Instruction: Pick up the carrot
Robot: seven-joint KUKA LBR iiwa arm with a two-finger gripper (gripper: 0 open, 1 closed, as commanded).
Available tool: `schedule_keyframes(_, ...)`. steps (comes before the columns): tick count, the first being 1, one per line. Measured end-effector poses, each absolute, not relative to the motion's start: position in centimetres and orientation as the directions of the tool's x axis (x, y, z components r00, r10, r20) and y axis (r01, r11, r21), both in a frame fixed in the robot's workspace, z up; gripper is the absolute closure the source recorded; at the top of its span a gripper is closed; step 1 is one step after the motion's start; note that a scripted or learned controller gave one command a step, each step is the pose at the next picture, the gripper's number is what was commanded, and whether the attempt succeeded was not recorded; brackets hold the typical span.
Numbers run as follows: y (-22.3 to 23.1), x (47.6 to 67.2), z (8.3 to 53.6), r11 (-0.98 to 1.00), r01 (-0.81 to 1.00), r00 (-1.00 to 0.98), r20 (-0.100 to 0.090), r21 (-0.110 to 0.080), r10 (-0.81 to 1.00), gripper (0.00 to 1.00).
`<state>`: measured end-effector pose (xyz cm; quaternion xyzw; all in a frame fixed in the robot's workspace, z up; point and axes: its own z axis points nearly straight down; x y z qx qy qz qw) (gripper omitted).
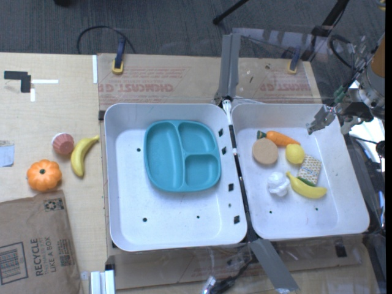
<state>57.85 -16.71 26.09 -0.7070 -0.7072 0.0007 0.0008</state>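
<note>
1. The pale wooden counter carries two shallow white plastic bins side by side, the left bin and the right bin.
2. A teal three-compartment plastic plate lies in the middle of the left bin.
3. The metal two-finger hand hangs over the far right corner of the right bin; whether it is wide or narrow cannot be told, and nothing shows between its tips.
4. A yellow toy banana lies in the right bin, touching a white crumpled lump on its left.
5. The small orange carrot with a green top lies in the far part of the right bin, left of the hand and apart from it, just beyond a tan round disc and a yellow lemon-shaped toy.
</note>
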Motion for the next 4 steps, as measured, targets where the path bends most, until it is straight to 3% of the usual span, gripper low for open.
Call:
schedule_keyframes(1, -12.9, 61.3, 15.4, 0.308, 0.951, -0.308, 0.0, -0.002, 0.951, 0.0)
schedule_keyframes(2, -15.9, 65.9, 9.2, 0.444, 0.896, -0.444, -0.003, 0.001, 0.896, 0.0)
schedule_keyframes(3, -16.0, 66.0, 10.2, 0.442, 0.897, -0.442, -0.005, 0.004, 0.897, 1.0)
schedule_keyframes(4, -7.9, 66.0, 19.3, 0.494, 0.87, -0.494, -0.002, 0.002, 0.87, 1.0)
